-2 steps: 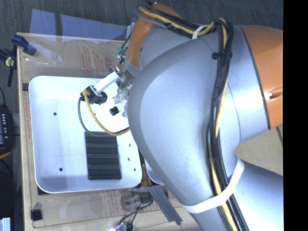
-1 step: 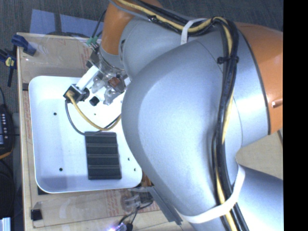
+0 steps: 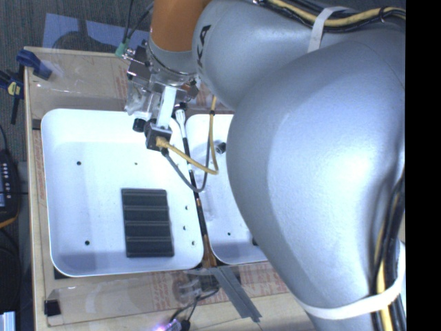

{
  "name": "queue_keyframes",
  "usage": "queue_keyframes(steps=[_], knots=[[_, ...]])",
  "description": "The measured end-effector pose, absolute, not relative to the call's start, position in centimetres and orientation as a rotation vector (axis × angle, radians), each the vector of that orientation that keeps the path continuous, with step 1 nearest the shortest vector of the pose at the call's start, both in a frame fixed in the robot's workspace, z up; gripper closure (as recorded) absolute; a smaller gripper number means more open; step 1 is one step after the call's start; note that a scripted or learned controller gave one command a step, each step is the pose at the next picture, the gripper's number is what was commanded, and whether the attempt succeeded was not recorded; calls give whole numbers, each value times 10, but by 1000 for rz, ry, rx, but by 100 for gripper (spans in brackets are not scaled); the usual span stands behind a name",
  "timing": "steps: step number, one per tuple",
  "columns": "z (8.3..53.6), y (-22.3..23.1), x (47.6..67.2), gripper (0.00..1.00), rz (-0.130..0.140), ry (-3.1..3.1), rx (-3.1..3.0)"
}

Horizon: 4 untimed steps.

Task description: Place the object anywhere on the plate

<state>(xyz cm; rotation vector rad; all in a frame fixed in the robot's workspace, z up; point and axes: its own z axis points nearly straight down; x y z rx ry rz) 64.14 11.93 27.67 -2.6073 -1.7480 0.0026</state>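
Gripper: I am watching it hanging over the left bin rim; grip state, cannot tell.
Black ribbed slab: lying flat in that bin.

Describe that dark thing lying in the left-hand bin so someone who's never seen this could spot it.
Find the white bin on the view's left. On its floor, toward the view's bottom edge, lies a flat dark rectangle. Unlike the tiny dark dots around it, it is large and ridged into four bands.
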Motion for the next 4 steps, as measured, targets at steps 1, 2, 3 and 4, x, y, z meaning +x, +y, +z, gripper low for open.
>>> queue_keyframes(steps=[1,2,3,4], knots=[[223,133,563,100,11,-2012,-2406],[297,183,618,100,3,-2145,-2292],[189,220,648,100,8,-2307,-2125],[253,214,656,100,-2,-2516,-1882]])
